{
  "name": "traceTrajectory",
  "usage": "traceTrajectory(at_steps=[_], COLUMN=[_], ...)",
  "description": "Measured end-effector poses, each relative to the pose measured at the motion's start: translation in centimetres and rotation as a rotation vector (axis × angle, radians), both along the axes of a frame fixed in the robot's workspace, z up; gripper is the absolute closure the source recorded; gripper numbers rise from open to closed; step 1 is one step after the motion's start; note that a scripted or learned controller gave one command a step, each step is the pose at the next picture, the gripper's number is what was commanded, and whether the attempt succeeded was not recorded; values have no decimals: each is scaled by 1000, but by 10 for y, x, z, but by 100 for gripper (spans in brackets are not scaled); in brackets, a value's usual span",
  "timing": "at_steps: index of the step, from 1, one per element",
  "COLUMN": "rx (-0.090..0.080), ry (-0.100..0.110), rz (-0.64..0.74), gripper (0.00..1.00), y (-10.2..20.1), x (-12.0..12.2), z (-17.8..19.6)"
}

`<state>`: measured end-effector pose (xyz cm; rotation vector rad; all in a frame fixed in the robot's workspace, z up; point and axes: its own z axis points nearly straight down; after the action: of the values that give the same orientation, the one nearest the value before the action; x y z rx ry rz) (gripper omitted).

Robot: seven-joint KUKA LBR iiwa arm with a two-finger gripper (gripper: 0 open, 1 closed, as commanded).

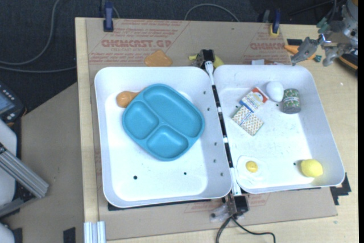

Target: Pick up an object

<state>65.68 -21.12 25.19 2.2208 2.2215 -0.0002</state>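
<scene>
Gripper [310,49] sits at the far right, outside the bins, above the bench just beyond the right bin's [327,122] far corner. Its fingers look spread, with nothing between them and nothing touched. Nearest to it, inside that bin, lie a white egg-shaped object [274,90] touching a small greenish can [291,100]. Further off are a red-and-white carton [253,100] and a patterned packet [247,120]. A yellow lemon [311,168] rests at the near wall, well away. Blue divided plate [162,120] occupies the left bin [114,179].
</scene>
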Motion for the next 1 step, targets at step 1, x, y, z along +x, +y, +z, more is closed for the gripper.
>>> traceTrajectory(at_steps=[1], rx=[0], ry=[1], rz=[0], gripper=[0], y=[-12], x=[10], z=[-124])
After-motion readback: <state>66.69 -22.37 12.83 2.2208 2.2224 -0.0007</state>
